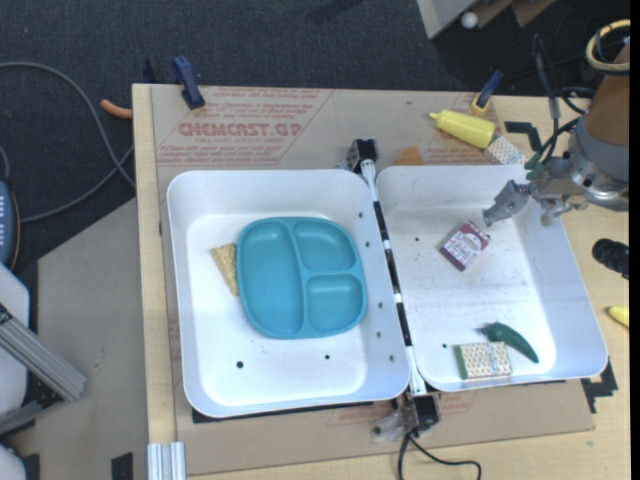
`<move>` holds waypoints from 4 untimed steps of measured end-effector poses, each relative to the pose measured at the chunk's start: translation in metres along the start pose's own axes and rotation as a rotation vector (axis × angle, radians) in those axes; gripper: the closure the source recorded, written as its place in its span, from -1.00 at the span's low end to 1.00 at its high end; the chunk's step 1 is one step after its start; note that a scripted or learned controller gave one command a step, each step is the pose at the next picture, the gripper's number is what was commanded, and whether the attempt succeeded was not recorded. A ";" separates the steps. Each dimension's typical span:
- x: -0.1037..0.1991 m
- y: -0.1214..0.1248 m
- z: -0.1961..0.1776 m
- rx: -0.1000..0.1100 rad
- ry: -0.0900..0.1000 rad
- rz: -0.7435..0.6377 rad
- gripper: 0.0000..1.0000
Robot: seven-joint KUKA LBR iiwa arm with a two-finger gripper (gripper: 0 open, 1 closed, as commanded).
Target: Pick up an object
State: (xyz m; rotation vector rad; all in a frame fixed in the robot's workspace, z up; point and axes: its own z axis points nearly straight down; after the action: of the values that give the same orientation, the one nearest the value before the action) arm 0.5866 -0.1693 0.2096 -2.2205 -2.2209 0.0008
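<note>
In the right bin [560, 298] lie a small maroon and white packet [464, 246], a green pepper-like object [512, 339] and a patterned tan block [484, 361] near the front rim. My gripper [522, 202] hangs over the bin's upper right part, just right of and above the maroon packet, and nothing shows between its fingers. The arm with its orange band [605, 118] comes in from the right.
The left bin [200, 348] holds a teal divided tray [301, 275] with a tan cracker [225, 262] tucked under its left edge. A yellow bottle-like object [464, 125] lies on the bench behind the right bin. Blue clamps [186, 80] hold the board.
</note>
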 end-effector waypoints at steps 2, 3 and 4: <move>0.060 0.023 0.120 -0.007 -0.006 0.002 -1.00; 0.060 0.026 0.108 -0.016 -0.006 0.001 1.00; 0.060 0.025 0.108 -0.015 -0.006 0.001 -1.00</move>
State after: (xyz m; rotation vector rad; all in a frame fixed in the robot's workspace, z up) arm 0.6118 -0.1090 0.1012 -2.2322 -2.2302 -0.0099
